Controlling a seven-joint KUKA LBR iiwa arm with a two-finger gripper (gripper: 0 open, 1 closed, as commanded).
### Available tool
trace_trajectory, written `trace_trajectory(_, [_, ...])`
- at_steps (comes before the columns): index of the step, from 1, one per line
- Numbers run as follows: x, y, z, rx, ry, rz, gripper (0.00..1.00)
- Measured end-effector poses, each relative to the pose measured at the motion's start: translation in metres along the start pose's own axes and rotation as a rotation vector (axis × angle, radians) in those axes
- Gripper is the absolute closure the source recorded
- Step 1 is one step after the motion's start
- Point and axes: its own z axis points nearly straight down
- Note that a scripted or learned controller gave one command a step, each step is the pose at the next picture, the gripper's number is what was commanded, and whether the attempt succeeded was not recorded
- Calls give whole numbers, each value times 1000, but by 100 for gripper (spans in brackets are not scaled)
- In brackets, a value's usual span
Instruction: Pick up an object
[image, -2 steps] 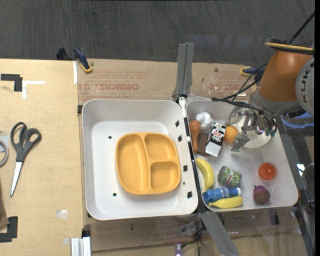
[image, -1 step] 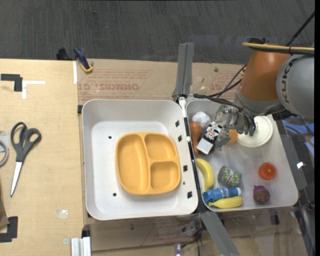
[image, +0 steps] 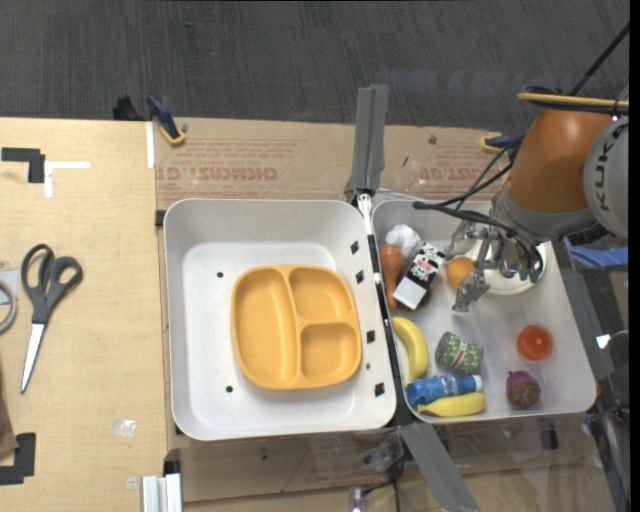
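The right bin (image: 575, 330) holds several small objects. My gripper (image: 482, 268) hangs low over the bin's upper middle, under the orange wrist band (image: 560, 160). A small orange fruit (image: 458, 271) lies right against the gripper's left side; whether it is held I cannot see. A black-and-white carton (image: 419, 276) lies left of the fruit. A white ring-shaped dish (image: 525, 277) sits just right of the gripper, partly hidden by it.
Also in the right bin are a banana (image: 410, 345), a green patterned can (image: 458, 352), a red tomato (image: 534, 342), a blue bottle (image: 445, 385) and a purple fruit (image: 522, 388). The left bin (image: 190, 300) holds a yellow divided plate (image: 297, 325). Scissors (image: 40, 300) lie far left.
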Motion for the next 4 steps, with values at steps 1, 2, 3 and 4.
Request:
trace_trajectory(1, [-12,41,-1,5,0,77,0])
trace_trajectory(2, [10,-38,-1,0,-1,111,0])
trace_trajectory(3, [-21,12,0,0,-2,364,0])
trace_trajectory(4, [4,-64,-2,-1,-3,196,0])
